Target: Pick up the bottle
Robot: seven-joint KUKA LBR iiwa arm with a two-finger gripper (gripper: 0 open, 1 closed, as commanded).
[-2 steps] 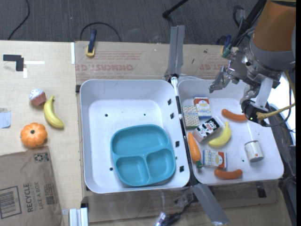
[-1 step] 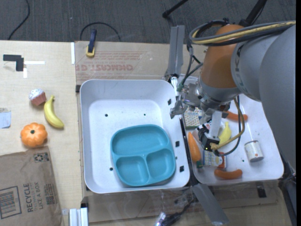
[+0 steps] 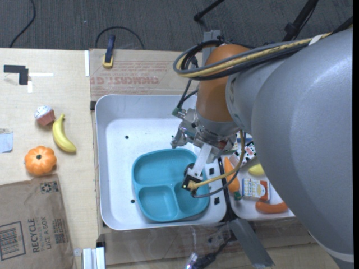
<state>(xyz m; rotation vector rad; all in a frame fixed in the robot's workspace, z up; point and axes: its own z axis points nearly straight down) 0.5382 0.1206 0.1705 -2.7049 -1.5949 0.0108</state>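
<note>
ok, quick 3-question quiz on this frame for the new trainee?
1. What lies in the left bin? A) a teal divided plate B) a red mug C) a folded towel
2. True or false: the banana lies in that bin.
3. Fill in: the arm reaches in from the view's ___.

Key: 1 A. 2 False, it lies on the bench outside the bins. 3 right.
</note>
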